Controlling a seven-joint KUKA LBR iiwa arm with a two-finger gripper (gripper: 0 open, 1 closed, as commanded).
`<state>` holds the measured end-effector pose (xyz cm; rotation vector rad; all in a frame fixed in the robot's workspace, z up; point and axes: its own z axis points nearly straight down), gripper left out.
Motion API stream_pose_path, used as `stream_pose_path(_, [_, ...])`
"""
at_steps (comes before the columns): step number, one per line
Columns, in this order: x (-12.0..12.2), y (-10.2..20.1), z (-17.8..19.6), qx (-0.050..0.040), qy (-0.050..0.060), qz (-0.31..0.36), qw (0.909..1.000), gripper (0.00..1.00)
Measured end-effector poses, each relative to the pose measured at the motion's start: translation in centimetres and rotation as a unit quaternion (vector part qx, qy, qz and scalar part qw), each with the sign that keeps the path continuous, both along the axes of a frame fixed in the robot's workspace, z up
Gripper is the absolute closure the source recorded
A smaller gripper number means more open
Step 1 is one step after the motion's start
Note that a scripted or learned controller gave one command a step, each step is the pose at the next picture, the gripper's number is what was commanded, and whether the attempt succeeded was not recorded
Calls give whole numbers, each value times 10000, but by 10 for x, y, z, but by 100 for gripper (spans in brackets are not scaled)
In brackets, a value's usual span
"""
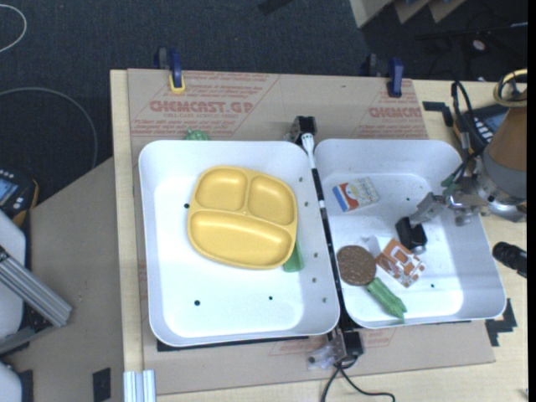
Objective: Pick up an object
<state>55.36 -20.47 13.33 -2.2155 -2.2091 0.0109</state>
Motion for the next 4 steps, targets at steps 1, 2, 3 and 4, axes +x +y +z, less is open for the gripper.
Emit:
stream_pose_path(1, [-36, 71, -50, -16, -64, 34, 10000, 0])
stream_pose_path(2, [-34, 66, -37, -40, -100, 7, 9999, 100])
stream_pose_path(3, [-46, 114, 130, -24, -159, 46, 9999, 100])
stream_pose_path(4, [-74, 171, 203, -13, -117, 55, 9999, 100])
